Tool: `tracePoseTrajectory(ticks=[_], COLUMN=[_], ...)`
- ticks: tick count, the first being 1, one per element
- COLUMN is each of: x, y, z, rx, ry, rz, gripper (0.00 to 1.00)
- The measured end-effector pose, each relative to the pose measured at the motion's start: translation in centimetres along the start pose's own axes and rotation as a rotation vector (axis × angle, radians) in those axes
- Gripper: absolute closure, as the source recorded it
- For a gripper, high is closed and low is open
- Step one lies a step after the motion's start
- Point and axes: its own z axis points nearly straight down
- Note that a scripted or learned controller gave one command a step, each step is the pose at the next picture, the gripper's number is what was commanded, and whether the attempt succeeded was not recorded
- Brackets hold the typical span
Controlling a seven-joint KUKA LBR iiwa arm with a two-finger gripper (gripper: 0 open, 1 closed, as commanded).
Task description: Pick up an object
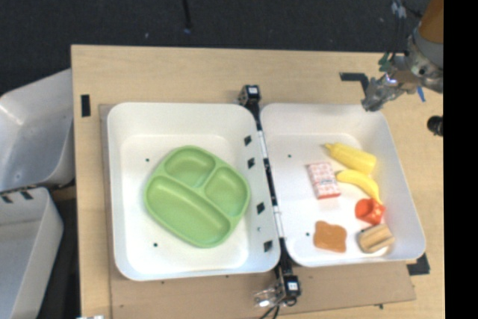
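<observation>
1. While the grey arm (427,48) is reaching in from the right edge of the camera view, its gripper (371,102) is hanging over the far right rim of the right bin (299,123), above the bench (224,75) rather than over the bin's contents. Whether it is released or clenched cannot be told at this size, and nothing is showing in its grasp.
2. Below the gripper, the far part of the right bin is lying bare and white, giving open room between the rim and the nearest food.
3. Nearest to the gripper, a yellow corn cob (349,156) is lying in the right half of that bin, with a banana (360,182) just beside it, closer to the viewer.
4. Left of those two, a small pink-and-white box (323,180) is lying flat, apart from the bin's left wall.
5. Toward the near right corner, a red tomato-like piece (370,210) is sitting just below the banana, and a tan bread roll (375,237) is resting close to the near rim.
6. Left of the roll, an orange-brown piece (329,236) is lying near the front edge, with bare floor between it and the left wall.
7. Across the central seam, the left bin (123,160) is holding a green divided plate (197,195), sitting near its middle with white margin all around.
</observation>
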Motion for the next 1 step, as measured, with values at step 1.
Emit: tracePoseTrajectory(ticks=[1], x=[-0.1], y=[0.08], z=[-1.03], rx=[0.004], ry=[0.001], rz=[-0.003], gripper=[1.0])
